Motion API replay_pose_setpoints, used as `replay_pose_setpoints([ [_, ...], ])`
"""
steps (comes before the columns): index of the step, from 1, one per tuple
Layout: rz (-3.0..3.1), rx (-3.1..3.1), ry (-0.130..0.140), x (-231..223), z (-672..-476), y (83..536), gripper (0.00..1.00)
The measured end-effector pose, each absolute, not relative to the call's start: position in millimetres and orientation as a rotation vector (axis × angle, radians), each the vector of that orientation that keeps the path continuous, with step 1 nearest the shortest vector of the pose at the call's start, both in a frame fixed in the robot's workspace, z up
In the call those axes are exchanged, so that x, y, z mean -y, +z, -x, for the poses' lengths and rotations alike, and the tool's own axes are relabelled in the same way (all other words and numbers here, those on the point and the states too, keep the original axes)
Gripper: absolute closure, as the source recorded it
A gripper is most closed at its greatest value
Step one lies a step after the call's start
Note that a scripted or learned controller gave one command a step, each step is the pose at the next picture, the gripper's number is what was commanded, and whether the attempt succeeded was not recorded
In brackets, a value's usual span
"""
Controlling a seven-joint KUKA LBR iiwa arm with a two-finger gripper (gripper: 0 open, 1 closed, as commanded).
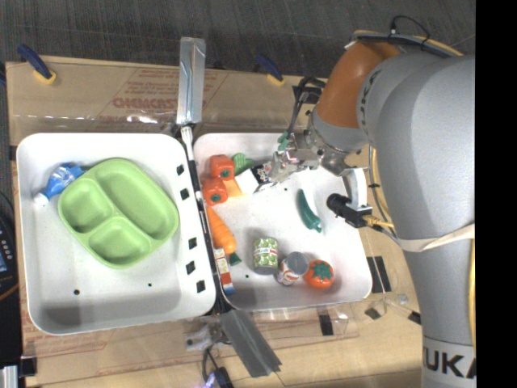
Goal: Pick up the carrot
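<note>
The camera view looks down on two white bins side by side on a cardboard-covered bench. The left bin (48, 297) holds a green divided plate (119, 210), three compartments, lying flat toward the bin's upper half, and a blue crumpled object (61, 177) just beside the plate's upper left edge.

The right bin (355, 285) holds the clutter. The carrot (221, 231) lies along the bin's left wall, slanting down and to the right, with its green end low near a small red-and-white packet (222, 275) at the wall. Above the carrot sit two orange round-bodied pieces (219, 177), one on top of the other, with a pale yellow block touching their right side. A dark green elongated vegetable (308, 210) lies tilted in the bin's open middle. Along the lower part stand a green-labelled can (265, 254), a grey-topped can (292, 267) lying just beside it, and a tomato (320, 274) with a green stem, touching that second can.

The grey arm (420, 152) reaches in from the right, its orange band (349, 83) above the wrist. The gripper (283, 166) hangs over the bin's upper middle, near the yellow block and well apart from the carrot. Whether its fingers are apart or together cannot be told from here; nothing is seen between them.
</note>
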State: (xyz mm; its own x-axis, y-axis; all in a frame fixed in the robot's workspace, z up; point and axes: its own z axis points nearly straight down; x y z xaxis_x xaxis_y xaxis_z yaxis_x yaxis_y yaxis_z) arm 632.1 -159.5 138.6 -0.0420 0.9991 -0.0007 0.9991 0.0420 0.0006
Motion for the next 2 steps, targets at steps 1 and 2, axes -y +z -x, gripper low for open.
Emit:
replay_pose_setpoints([
  [1,-2.067,-2.361,0.001,210,-651.9,287,1.0],
  [2,-1.979,-2.434,0.002,208,-650.4,409,1.0],
])
